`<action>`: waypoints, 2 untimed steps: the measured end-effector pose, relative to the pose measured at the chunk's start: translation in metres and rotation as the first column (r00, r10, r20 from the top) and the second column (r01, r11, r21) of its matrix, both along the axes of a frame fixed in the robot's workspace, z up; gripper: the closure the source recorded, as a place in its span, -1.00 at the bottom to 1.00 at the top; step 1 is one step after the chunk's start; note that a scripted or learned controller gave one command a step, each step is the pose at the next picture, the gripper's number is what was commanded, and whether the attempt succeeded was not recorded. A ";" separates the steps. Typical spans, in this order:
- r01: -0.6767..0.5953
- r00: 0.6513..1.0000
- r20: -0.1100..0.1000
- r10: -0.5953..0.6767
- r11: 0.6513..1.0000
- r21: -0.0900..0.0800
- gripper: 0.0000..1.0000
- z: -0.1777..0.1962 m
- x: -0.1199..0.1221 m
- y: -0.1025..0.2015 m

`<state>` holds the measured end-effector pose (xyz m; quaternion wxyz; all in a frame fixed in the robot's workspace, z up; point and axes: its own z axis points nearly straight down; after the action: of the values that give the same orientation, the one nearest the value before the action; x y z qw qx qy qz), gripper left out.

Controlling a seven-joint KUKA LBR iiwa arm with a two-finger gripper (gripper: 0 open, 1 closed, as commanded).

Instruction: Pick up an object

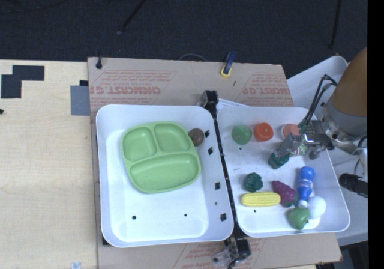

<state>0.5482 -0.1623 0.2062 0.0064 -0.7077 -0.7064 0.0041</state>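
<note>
Camera view: arm [351,96] entering from 3 o'clock, wrist low over right bin [342,217]. Gripper [292,145] angled toward 8 o'clock, clamped on dark green object [279,158], at 1 o'clock from yellow corn [260,199]. Farther back, cardboard [150,84] printed "CHEMCAST GP", upside down.

A: Where can I get in?

B: Left bin [114,214], I see open floor near the front, below the green divided plate [161,157]. A brown ball [196,136] sits at the plate's right edge.

A: Right bin [339,217]?

B: Crowded near: yellow corn [261,199], dark green piece [252,181], purple grapes [285,191], blue bottle [305,184] packed close. I get a gap mid-bin, between those and the green ball [241,135] and orange ball [263,132] further back.
</note>
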 end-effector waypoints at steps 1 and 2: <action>-0.002 1.000 0.012 0.002 1.000 -0.002 -1.00 0.007 0.003 0.000; -0.003 1.000 0.010 0.003 1.000 -0.002 -1.00 -0.047 0.011 -0.005</action>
<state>0.5589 -0.1672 0.1589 0.0023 -0.7067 -0.7075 0.0012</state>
